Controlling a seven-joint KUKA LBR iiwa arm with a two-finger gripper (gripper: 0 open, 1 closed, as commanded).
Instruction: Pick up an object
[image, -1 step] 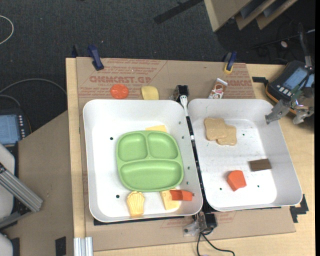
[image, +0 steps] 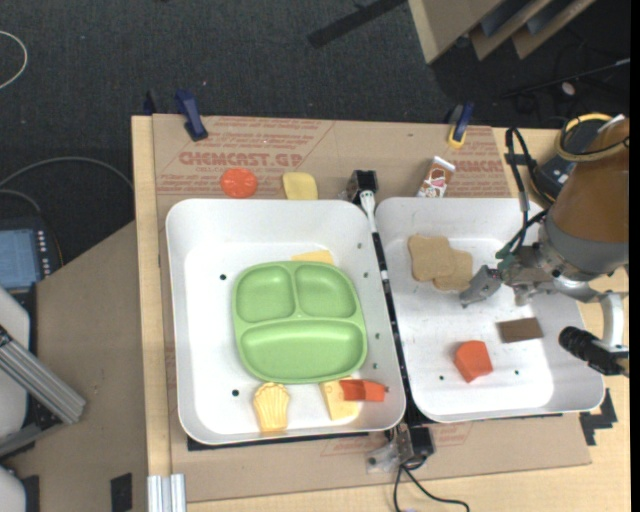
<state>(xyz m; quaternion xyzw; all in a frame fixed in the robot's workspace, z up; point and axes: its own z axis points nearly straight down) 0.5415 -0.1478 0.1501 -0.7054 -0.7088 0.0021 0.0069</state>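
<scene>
although the arm reaches over the right bin (image: 560, 398), nothing is picked up yet, so the whole grasp is left to do. the end effector (image: 492, 281) hangs low above the bin floor, just beside the tan bread-shaped pieces (image: 437, 262); if it is open or closed i cannot tell. the orange block (image: 473, 361) and the brown flat piece (image: 520, 330) lie near, both free. i judge the tan pieces are the likely target.

The brown board (image: 250, 150) under the bins bears red print "CHEMCAST"
</scene>
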